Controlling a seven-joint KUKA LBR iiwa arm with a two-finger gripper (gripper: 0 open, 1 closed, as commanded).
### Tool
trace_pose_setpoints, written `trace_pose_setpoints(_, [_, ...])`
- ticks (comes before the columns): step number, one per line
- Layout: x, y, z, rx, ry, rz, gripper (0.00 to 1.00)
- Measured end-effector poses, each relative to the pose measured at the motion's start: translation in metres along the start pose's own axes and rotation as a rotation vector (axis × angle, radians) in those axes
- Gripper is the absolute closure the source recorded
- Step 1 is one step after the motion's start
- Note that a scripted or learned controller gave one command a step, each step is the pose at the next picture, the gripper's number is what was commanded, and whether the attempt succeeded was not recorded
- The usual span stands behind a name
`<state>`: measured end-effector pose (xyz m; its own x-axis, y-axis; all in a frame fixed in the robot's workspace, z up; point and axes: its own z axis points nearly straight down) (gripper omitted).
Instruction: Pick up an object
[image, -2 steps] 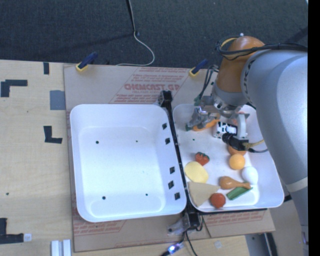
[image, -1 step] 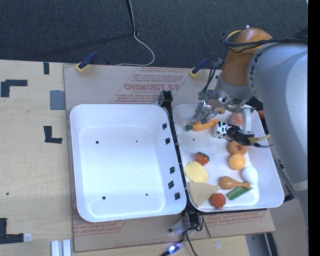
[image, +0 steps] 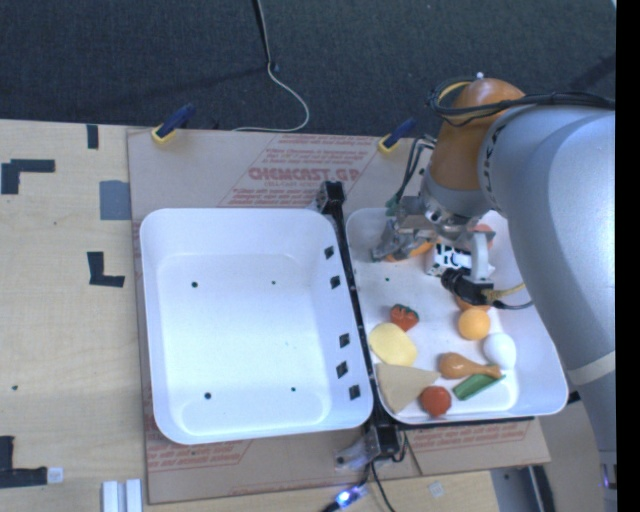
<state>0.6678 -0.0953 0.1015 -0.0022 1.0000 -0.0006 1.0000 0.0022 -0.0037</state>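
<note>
1. Nothing shows between the gripper's tips. The candidate objects all lie in the right bin (image: 372, 290), mostly in its near half.
2. Red strawberry-like piece (image: 404, 317) sits near the middle of the bin floor. It is the loose object closest to the gripper and is clear of it.
3. Yellow lemon (image: 393, 345) is just near of the red piece, close to the bin's left wall.
4. Beige wedge (image: 403, 386) lies at the near-left corner, touching or almost touching the lemon.
5. Red tomato (image: 435, 401) sits at the near edge, against the wedge's right side.
6. Brown drumstick-shaped piece (image: 463, 366) lies right of the wedge, with a green piece (image: 478, 386) just near of it; the two touch.
7. Orange ball (image: 474, 323) and white egg (image: 499, 350) sit by the right wall, the egg just near of the ball.
8. Gripper (image: 393, 247) is low over the far-left part of the right bin, well apart from the near cluster. Can't tell whether it is apart or together.
9. A small orange bit (image: 424, 249) shows just right of the gripper, partly hidden; can't tell what it is.
10. Grey arm (image: 560, 200) with its orange band (image: 462, 140) comes in from the right.
11. Left bin (image: 240, 330) stands beside the right bin, walls touching.
12. Both bins sit on a cardboard sheet (image: 260, 175) with red print, held by blue clamps (image: 172, 122) at its far corners, on the wooden surface (image: 60, 330).
</note>
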Motion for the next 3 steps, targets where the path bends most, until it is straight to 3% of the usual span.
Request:
trace_pose_setpoints(1, [0.001,0.001,-0.012,-0.003,0.0,-0.002,1.0])
trace_pose_setpoints(2, [-0.01,0.003,0.002,-0.009,0.001,0.0,1.0])
trace_pose_setpoints(3, [0.125,0.003,-0.089,-0.013,0.006,-0.012,1.0])
